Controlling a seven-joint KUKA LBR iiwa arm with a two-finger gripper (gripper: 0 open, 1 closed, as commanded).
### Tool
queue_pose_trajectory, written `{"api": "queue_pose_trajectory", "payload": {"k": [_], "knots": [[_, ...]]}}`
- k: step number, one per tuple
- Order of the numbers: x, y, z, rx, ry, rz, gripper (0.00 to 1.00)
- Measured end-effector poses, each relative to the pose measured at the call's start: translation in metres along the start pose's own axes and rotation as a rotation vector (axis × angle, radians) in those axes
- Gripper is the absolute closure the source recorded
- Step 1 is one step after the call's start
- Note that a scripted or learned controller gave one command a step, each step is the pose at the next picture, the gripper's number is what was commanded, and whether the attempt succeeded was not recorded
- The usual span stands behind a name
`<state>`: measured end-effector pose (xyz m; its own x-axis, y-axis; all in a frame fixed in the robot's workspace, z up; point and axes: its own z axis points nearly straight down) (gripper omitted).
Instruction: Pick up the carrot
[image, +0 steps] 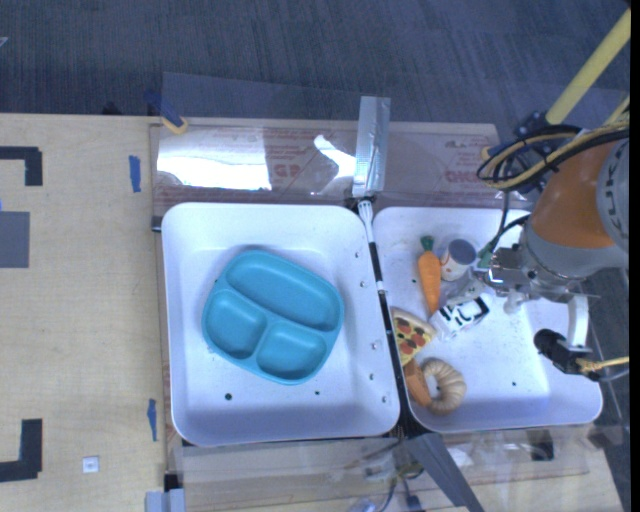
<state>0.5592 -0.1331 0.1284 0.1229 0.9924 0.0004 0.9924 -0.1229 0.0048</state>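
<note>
Ring-shaped pastry, flat pizza slice, tapered orange carrot

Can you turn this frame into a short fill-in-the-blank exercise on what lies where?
1. The blue tray lies in the ____ bin.
2. The carrot lies with its green top toward the ____ edge of the bin.
3. The pizza slice lies between the carrot and the ____.
4. The blue tray has ____ compartments.

Missing words: left; far; pretzel; three
</note>
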Motion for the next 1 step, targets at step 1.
{"api": "queue_pose_trajectory", "payload": {"k": [1], "knots": [[0.0477,0.0680,0.0075,0.004,0.001,0.022,0.00]]}}
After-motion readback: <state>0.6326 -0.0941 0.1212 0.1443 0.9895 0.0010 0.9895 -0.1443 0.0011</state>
